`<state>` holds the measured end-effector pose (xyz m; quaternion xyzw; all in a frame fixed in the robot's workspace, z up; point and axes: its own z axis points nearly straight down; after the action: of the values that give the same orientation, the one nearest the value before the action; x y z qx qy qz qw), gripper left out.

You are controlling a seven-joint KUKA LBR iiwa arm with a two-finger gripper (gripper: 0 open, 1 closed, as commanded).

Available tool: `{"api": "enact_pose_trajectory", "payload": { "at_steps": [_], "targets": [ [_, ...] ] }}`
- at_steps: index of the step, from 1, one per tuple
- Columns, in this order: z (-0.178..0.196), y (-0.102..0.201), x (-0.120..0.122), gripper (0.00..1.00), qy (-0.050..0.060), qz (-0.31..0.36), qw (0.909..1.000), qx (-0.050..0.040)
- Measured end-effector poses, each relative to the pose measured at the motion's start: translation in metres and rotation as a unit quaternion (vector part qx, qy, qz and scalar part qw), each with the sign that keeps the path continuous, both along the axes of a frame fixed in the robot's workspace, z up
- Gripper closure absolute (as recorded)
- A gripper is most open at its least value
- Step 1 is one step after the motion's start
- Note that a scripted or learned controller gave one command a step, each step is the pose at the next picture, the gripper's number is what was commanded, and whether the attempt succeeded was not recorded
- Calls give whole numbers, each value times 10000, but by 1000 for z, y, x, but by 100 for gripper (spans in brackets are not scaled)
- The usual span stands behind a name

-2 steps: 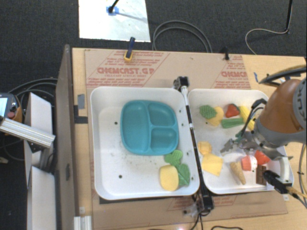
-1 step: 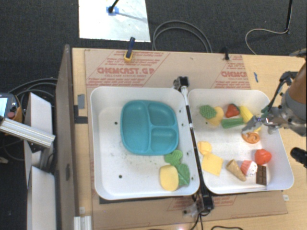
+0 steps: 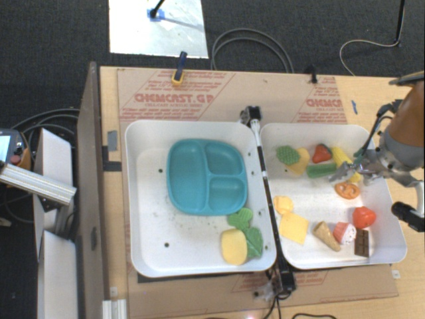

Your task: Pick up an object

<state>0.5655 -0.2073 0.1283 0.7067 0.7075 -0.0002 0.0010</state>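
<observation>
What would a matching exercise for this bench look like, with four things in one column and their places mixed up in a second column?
Things:
1. blue divided plate
2. yellow round piece
3. red tomato
4. gripper

Places:
A. near front edge of the left bin, beside green leaves
B. right bin, towards its right side
C. middle of the left bin
D. above the orange slice in the right bin

Pairs: 1-C, 2-A, 3-B, 4-D
</observation>
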Motion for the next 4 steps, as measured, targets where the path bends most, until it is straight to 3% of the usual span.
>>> {"api": "enact_pose_trajectory", "payload": {
  "at_steps": [1,2,3,4],
  "targets": [
    [-40,46,-6,0,-67,23,10000,-45],
    [-44,16,76,0,39,41,10000,9],
    [-31,15,77,100,-30,37,10000,-17],
    [-31,16,77,0,-24,45,10000,-14]
  ]
}}
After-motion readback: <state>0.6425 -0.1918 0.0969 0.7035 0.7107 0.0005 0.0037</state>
